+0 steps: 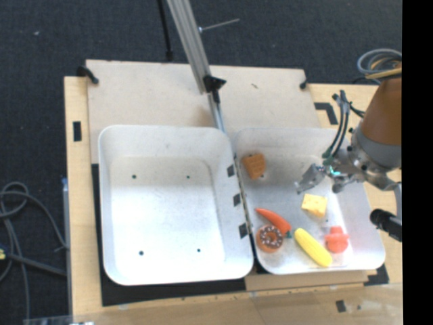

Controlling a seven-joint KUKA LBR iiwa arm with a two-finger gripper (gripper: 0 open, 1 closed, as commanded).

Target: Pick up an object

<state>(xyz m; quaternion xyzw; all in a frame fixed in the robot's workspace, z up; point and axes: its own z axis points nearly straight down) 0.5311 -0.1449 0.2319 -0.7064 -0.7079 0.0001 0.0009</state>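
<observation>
Arm reaches in from the right, grey with orange band, claw [323, 179] hanging over the right bin [284, 151], around its middle-right. Claw fingers look spread apart, nothing between them; open, holding nothing.

Right bin contents:
- yellow cheese wedge [314, 205], just near-side of the claw, close below it, not clearly touching. Blocky, no real long axis.
- brown bread piece [254, 165] at far left of the bin, by the divider, well apart from the claw.
- orange carrot [272, 219], long axis diagonal, running from far-left to near-right; green end toward near-right.
- chocolate donut [270, 238] with sprinkles, lying flat, touching or just beside the carrot on its near side.
- yellow corn/banana-like piece [312, 247], long axis diagonal, far-left to near-right, roughly parallel to the carrot.
- red-orange small item [336, 240], just right of the yellow piece, at near-right corner; kind unclear.

Left bin [115, 202] sits beside the right one, edges touching in the centre. Both on the light wood table [78, 181]. A metal rail [191, 42] slants across the far side toward the bins' junction.
</observation>
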